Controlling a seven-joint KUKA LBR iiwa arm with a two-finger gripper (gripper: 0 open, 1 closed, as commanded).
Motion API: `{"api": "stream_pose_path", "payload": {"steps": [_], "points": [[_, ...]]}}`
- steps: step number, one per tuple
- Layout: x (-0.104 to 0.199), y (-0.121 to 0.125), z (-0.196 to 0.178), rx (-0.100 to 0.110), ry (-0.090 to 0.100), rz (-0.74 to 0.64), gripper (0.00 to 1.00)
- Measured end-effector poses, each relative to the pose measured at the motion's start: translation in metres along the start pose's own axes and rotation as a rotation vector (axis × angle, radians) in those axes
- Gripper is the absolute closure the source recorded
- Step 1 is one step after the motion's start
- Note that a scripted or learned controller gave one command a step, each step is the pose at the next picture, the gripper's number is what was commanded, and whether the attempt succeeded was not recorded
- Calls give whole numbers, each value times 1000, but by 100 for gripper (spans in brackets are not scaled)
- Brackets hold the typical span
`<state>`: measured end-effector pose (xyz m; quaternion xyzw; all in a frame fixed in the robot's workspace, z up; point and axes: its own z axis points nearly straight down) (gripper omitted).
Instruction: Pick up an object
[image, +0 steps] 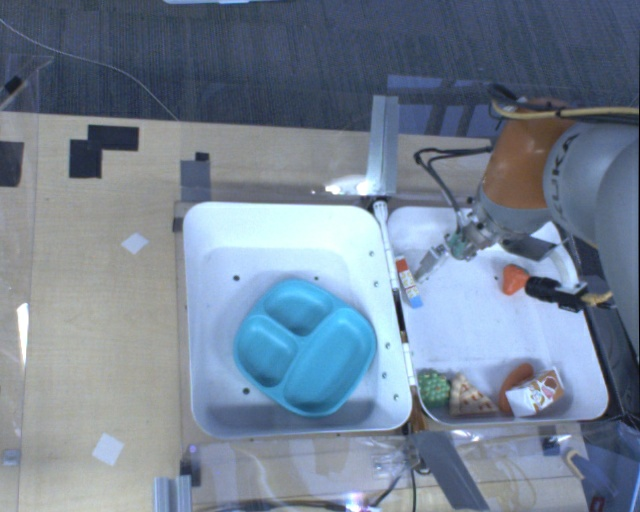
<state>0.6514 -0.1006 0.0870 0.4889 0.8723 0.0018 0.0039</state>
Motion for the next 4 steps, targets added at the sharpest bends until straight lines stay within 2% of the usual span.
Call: {"api": "stream_pose_path", "payload": {"steps": [1,2,3,4], "points": [[-9,-146,-64,3,1,-21,0],[-61,-101,-6,2,0,118,0],[-99,-42,-1,16,12,9,0],[-101,-38,-14,0,-7,3,100]]}}
